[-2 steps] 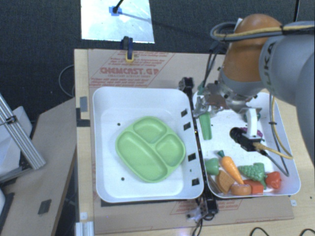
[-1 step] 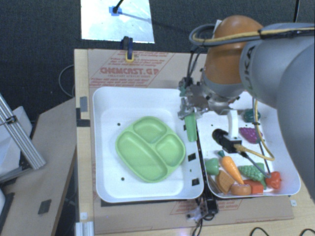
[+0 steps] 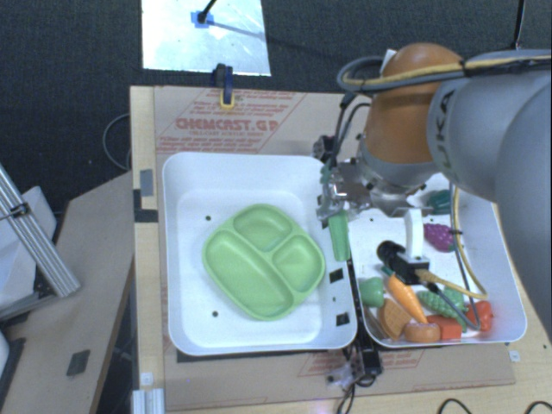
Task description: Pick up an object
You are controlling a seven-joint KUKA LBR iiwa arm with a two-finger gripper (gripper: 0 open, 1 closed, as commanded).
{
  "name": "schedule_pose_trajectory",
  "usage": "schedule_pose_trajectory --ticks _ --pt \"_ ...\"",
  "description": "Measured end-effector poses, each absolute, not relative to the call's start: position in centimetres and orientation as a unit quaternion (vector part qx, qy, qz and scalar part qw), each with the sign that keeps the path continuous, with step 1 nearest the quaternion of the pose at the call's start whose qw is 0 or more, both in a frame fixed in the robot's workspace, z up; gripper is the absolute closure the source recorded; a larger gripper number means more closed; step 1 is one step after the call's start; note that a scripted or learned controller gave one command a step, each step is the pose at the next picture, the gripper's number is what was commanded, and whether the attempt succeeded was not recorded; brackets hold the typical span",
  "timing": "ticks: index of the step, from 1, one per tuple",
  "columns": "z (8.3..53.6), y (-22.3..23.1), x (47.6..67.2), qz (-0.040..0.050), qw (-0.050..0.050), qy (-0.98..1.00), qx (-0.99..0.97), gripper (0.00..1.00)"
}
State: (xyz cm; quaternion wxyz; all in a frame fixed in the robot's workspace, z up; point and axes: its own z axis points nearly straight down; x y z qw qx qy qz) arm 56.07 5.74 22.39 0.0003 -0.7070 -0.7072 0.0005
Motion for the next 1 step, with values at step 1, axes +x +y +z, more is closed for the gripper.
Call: schedule_pose_trajectory --ticks 1 --pt "22.02 6.81 57.71 -0.0009 -0.001 -0.709 -0.705 1.0"
